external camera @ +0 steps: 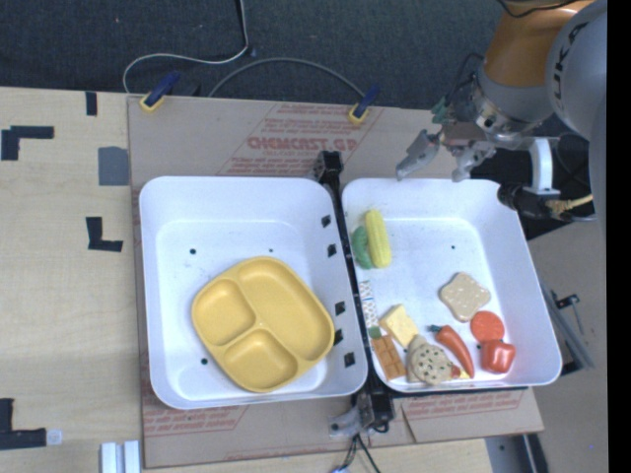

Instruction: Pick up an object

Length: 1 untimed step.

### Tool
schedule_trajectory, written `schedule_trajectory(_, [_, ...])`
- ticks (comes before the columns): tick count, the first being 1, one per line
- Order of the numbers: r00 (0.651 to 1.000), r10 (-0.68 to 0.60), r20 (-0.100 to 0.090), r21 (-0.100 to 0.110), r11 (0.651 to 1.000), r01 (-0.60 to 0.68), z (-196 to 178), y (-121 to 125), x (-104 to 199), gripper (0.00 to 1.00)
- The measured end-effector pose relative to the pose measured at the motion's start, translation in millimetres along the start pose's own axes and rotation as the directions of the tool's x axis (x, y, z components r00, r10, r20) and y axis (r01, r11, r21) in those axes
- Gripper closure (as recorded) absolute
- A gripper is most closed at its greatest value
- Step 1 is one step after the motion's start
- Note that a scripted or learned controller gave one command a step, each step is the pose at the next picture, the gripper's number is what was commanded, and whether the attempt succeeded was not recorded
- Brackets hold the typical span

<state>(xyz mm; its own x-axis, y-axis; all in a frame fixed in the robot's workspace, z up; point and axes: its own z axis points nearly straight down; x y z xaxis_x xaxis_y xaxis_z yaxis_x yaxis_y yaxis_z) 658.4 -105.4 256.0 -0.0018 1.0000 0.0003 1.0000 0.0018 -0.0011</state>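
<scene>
- The gripper (441, 164) hangs above the far rim of the right bin (523, 227), its fingers (414, 161) spread wide with nothing between them; that suits an approach, since open fingers can drop over an item.
- Anything to be picked lies in the right bin: a corn cob (377, 238) near the left wall, beside something green (362, 248).
- The rest crowds the near corner: a slice of toast (464, 295), a tomato slice (486, 325), a red pepper (498, 357), a chili (453, 347), a cookie (430, 363) and a cheese wedge (399, 324), several touching.
- The corn looks the easier target, standing apart from the cluster and nearest the gripper.
- The left bin (158, 225) carries a yellow divided plate (262, 321), lying flat, likely a poor grasp.
</scene>
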Motion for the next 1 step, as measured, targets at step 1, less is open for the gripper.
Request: schedule_trajectory(1, [1.0, -0.001, -0.002, 0.009, 1.0, 0.001, 76.8, -22.4, 43.7, 0.0])
